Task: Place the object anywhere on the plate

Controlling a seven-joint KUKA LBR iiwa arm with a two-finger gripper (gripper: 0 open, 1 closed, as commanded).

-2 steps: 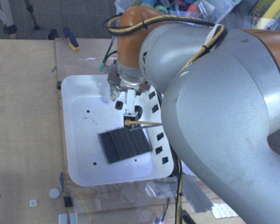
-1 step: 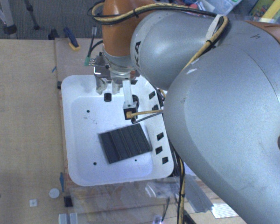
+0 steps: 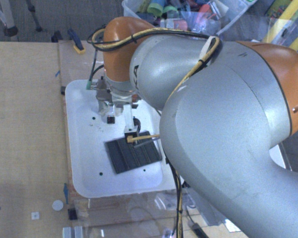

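A: Item one — dark ribbed plate (image 3: pixel 131 156)?
B: Flat in the white bin (image 3: pixel 84 157), near side.
A: Gripper (image 3: pixel 111 116)?
B: Over the bin, just beyond the plate — open or closed, holding or not: cannot tell.

Grey arm (image 3: pixel 228 128), orange band (image 3: pixel 118 48)

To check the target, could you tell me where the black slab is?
In the camera view, the black slab lies in the white bin, toward its lower right, just below the gripper.

One white bin (image 3: pixel 84 138), one black ribbed slab (image 3: pixel 133 155), one clear toy-filled tub (image 3: pixel 139 8).
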